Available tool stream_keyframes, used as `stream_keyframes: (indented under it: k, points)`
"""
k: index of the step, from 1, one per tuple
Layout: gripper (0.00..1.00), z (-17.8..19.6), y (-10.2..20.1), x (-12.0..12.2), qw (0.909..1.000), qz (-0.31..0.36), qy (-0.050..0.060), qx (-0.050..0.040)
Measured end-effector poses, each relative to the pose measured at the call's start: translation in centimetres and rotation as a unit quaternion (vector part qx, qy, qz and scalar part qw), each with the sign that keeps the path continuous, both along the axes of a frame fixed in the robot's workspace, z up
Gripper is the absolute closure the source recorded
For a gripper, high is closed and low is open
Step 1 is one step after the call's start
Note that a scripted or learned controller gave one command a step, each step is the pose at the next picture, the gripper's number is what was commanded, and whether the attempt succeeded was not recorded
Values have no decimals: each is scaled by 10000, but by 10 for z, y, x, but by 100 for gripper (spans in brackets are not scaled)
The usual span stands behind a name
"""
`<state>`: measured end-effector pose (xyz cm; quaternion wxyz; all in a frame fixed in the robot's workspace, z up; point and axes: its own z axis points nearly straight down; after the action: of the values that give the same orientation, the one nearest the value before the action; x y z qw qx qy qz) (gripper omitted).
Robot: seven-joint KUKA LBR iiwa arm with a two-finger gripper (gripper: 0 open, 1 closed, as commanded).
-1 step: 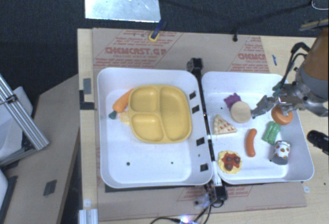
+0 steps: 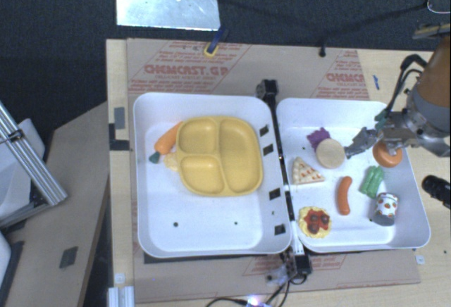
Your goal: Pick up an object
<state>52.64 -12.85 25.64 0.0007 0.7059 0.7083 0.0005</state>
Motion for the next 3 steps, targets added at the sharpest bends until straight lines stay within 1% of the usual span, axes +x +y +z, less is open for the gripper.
stream_keyframes:
  k: [1, 2, 3]
  points:
    - [0, -52, -8, 6, 10000, -10, 2, 0]
    - [0, -95, -14, 8, 10000, -14, 18, 5]
    - [0, -152, -6, 3, 10000, -10, 7, 0]
